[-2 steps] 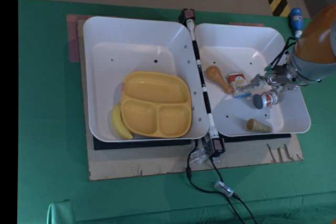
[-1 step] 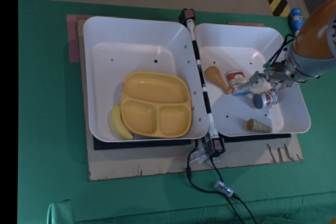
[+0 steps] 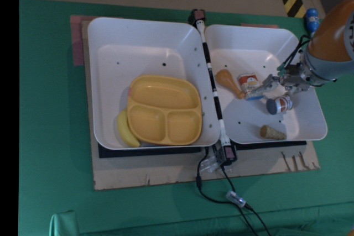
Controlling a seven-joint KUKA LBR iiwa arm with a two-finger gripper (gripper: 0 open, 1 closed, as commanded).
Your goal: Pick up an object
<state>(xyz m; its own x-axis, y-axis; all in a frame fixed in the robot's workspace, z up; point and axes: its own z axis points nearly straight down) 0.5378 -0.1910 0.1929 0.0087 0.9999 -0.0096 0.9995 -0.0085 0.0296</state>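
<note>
**Arm low over the right bin, fingers spread beside the small carton**

Cables point(image 3: 232, 196) trail across the green cloth point(image 3: 50, 174) at the bottom of the view, running up to the black-and-white strip point(image 3: 211, 80) between the two white bins. Just above them, the left bin point(image 3: 110, 41) holds a yellow divided tray point(image 3: 165, 109) with a banana point(image 3: 126, 130) lying against its lower-left edge.

In the right bin point(image 3: 243, 41), a cone-shaped piece point(image 3: 272, 132) lies near the front wall. Farther back sit a small can point(image 3: 279, 105), a red-and-white carton point(image 3: 249, 83) and a tan drumstick-shaped toy point(image 3: 228, 82), the last two close together near the bin's middle.

Reaching in from the right, the arm point(image 3: 334, 36) has its orange band high over the bin's right rim and its wrist angled down and leftward. The gripper point(image 3: 269, 85) sits low, just right of the carton and just above the can. Its fingers stand apart, and nothing is seen between them. A bluish flat piece point(image 3: 254, 97) lies just below the fingertips; whether they touch it cannot be told.
</note>
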